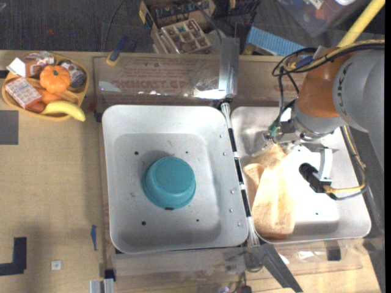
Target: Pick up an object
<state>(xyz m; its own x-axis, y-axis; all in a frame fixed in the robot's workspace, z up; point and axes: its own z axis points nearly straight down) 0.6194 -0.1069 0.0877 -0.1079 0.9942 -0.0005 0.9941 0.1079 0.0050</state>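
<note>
Lying crumpled, soft tan cloth [273, 191]; round teal bowl [170, 182] sits upturned

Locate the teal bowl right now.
The teal bowl sits upside down mid-floor of the left bin, across the divider from the tan cloth.

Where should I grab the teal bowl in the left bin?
The teal bowl appears to sit upside down, base up, so no rim is open to pinch. Probably best: come straight down and close across its sloping outer wall; bare bin floor surrounds it, leaving room.
</note>
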